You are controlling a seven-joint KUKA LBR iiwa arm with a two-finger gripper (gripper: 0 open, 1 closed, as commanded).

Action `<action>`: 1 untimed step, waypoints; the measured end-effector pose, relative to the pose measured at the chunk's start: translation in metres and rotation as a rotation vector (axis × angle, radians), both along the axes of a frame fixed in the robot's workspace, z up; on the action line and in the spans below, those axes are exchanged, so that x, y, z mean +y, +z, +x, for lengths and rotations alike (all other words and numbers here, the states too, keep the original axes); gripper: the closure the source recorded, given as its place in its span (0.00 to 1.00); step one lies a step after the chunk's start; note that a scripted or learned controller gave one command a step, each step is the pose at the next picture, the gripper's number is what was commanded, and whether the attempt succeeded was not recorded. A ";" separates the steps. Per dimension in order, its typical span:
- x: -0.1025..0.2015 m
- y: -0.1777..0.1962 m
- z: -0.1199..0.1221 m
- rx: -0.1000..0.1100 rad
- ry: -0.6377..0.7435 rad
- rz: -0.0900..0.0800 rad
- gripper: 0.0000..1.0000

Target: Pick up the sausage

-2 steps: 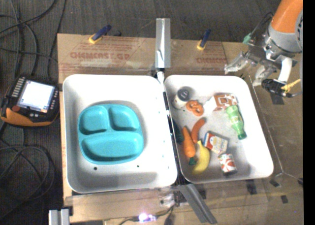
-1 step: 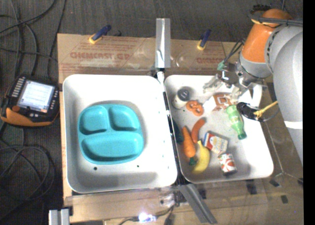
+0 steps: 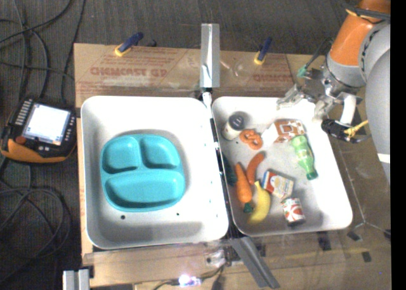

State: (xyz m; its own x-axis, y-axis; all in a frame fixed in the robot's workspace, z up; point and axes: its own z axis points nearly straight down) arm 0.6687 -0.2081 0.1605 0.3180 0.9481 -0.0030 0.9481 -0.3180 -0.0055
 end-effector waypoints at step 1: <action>0.029 -0.039 -0.016 -0.029 0.273 -0.009 0.00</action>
State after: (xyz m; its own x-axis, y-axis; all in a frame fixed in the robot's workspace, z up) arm 0.6529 -0.1794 0.1216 0.0508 0.9987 -0.0065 0.9984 -0.0507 0.0250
